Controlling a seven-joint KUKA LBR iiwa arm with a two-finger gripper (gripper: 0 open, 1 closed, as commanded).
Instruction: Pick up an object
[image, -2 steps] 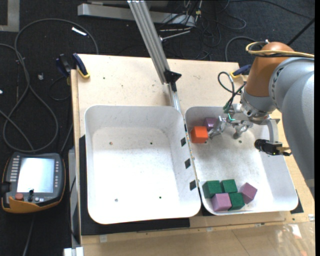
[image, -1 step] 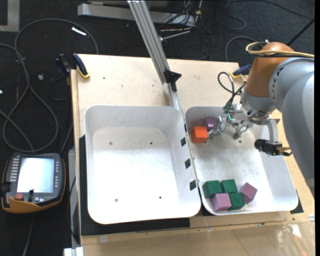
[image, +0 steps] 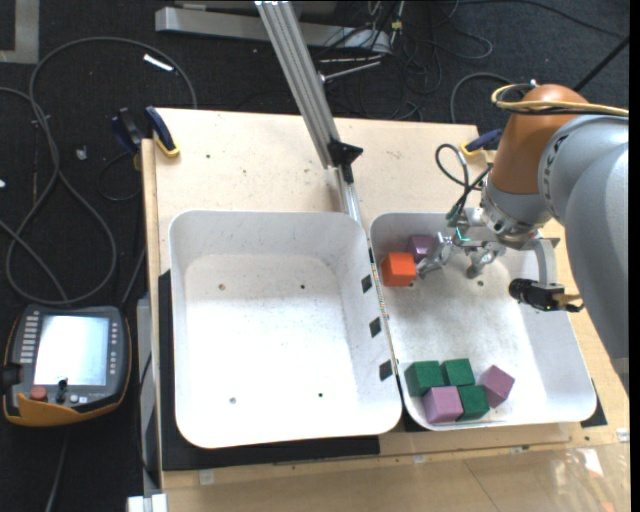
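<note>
The arm reaches into the right bin (image: 560, 350) near its far edge, with the pincer (image: 440, 258) low over the bin floor close to the far left corner. An orange block (image: 400, 268) sits just beside the pincer tip, on the side toward the divider between the bins, and a small purple block (image: 421, 246) lies touching or nearly touching it toward the far wall. Whether the pincer is spread or pressed together cannot be told at this slant, and nothing is visibly between its tips. The orange block is roughly cubic, with no clear long axis, its faces turned slightly off the bin walls. A cluster of green blocks (image: 445, 385) and purple ones rests at the near edge, well apart from the pincer.
</note>
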